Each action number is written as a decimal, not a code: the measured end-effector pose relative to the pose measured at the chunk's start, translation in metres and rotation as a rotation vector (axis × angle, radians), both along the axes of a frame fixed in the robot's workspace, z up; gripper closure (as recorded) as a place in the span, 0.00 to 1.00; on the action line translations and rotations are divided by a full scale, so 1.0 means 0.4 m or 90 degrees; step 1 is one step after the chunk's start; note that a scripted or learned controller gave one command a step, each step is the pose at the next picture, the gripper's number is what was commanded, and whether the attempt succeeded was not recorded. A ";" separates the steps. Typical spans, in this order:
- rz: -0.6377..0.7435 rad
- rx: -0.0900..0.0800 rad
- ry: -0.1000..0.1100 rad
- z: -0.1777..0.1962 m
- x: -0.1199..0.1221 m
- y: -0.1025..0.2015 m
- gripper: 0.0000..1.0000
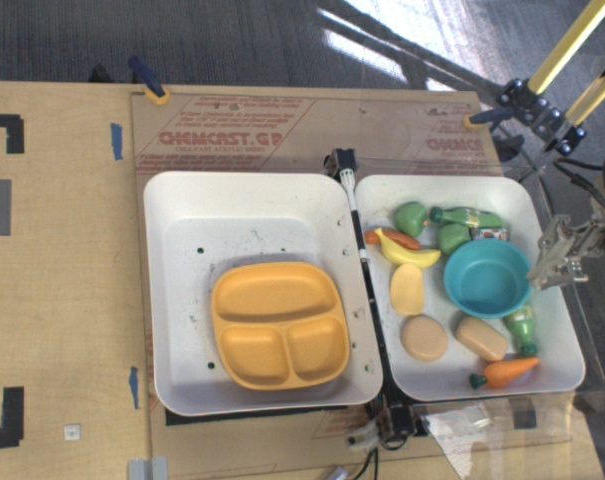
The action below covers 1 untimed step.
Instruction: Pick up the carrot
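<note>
The gripper [565,253] sits at the right bin's [462,388] right rim, pale and blurred against the bin wall, so its fingers cannot be made out. The teal bowl [487,278] covers part of a green bottle [523,330] beside it. A small red-orange piece [374,237] is mostly hidden under the banana [410,251]; what it is cannot be told.

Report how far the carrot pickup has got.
Nothing looks done: the carrot lies at the near edge of the right bin, beside a tan food piece. In hand: the hand sits at that bin's right side, next to the blue bowl, with nothing seen between its fingers. Left: reaching the carrot, gripping and lifting it.
</note>
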State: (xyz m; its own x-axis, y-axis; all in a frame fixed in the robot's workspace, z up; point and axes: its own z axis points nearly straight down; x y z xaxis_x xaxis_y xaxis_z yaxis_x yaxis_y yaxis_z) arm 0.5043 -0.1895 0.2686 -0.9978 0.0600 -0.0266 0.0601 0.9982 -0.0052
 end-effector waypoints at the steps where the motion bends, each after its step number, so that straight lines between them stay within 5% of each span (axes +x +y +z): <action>1: 0.000 0.000 0.001 -0.002 0.000 0.001 0.00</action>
State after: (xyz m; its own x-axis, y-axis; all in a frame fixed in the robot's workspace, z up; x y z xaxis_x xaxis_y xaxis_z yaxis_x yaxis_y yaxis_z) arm 0.5041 -0.1892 0.2676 -0.9979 0.0597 -0.0248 0.0598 0.9982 -0.0046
